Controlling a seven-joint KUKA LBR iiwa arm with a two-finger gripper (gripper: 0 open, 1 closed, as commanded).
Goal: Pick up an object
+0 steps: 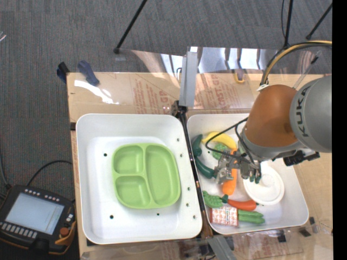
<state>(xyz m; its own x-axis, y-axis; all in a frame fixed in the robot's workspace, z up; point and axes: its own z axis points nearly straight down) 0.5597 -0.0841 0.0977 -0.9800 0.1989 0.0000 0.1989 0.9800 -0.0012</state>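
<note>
- The gripper (234, 172) is down inside the right bin (295, 199), hanging over the pile of toy food, with the grey arm and its orange band coming in from the right.
- Right under and just in front of it lies the orange carrot (229, 186), and from where I stand that looks like the target: the metal of the gripper seems to be touching its upper end, or nearly so.
- The carrot's long axis runs roughly toward and away from the camera, a little tilted, so the fingers would need to close across its width, left to right in this view.
- Are the fingers spread or closed? I cannot tell; the gripper body and cables hide the tips. Nothing is plainly held between them, so I won't call it a grasp.
- It's crowded around the target: a white round lid (264, 187) sits just beside the carrot to the right, a yellow banana (221, 140) lies behind the gripper, and a dark green curved piece (200, 161) lies to the left by the bin wall.
- Nearer the camera, a red chilli (242, 204) and a small red-and-white packet (224, 215) lie close below the carrot.
- My read: the move hinges on a short straight drop onto the carrot; drifting right would land on the lid instead.
- The left bin (92, 145) holds a green divided plate (146, 175), well apart from all this.
</note>
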